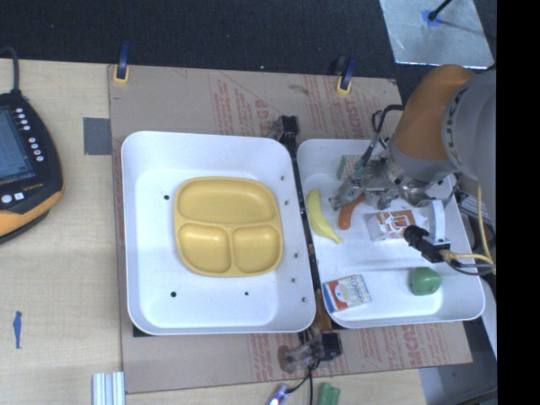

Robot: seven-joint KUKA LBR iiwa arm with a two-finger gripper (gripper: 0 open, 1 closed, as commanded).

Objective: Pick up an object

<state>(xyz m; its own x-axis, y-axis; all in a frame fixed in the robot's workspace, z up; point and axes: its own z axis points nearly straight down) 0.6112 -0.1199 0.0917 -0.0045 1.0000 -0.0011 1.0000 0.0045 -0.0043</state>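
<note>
In the right bin (333, 154) lie a yellow banana (321, 217) along the left side, an orange carrot-like piece (347, 214) just beside it, a small white packet (391, 225) near the middle, a green ball (424, 281) toward the lower right, and a white carton (347, 292) at the lower left. The gripper (364, 186) hangs low over the bin's upper middle, close above the orange piece; how it stands cannot be told from this slant. The left bin (143, 251) holds a yellow divided plate (228, 225). Both bins rest on a brown cardboard sheet (211, 99) clipped at its far edge, laid over a pale wooden bench (51, 294). A black and orange pendant (21, 171) sits at the bench's left. Beyond the bench is dark carpet (211, 11) with a grey mat (430, 19).
</note>
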